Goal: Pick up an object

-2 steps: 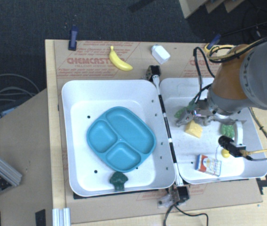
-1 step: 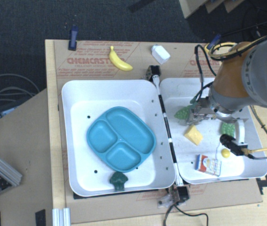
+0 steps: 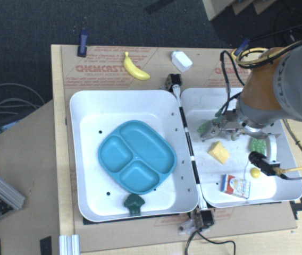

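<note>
Cheese-like yellow wedge [image 3: 219, 153] is taken as likeliest pick: it lies in right bin [image 3: 278, 193], just below tool [image 3: 221, 130], apart from the other items. Prob. light, stiff plastic, smooth-faced; best taken across its two flat sides. Tool is seen low over bin floor w/ a green item [image 3: 206, 126] at its tip; whether anything is held can't be told, view too blurred. "CHEMCAST" is read on brown sheet [image 3: 100, 68] beyond left bin. Small carton [image 3: 234, 186] lies below wedge, print unreadable.

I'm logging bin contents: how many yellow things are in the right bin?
2: a yellow block near the bin's middle, and a small yellow ball to its right, by the black cable. The arm may hide others.
</note>
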Tool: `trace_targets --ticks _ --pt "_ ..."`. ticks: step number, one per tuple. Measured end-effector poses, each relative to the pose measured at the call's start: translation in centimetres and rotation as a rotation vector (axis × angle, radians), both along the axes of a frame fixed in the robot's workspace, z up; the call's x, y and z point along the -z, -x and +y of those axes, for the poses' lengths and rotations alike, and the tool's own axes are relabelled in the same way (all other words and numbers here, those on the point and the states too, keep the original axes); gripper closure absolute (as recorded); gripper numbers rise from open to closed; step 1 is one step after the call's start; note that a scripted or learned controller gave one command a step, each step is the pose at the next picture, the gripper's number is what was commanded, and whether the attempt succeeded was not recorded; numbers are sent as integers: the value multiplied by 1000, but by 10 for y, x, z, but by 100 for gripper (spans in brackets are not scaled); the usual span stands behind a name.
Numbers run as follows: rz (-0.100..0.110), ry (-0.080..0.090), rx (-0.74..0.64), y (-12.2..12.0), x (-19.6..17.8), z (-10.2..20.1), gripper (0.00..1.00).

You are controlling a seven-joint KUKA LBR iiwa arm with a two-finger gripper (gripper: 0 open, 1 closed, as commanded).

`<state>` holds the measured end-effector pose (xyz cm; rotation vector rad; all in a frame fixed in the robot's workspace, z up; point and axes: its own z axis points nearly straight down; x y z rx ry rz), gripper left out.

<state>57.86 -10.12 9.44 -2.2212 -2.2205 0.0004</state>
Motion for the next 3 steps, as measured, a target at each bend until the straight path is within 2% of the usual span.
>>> trace_targets --ticks 1,2,3 --pt "2 0 0 46 10 -1 0" --pt "-1 1 0 41 10 2 0" --pt "-3 1 0 40 0 2 100"
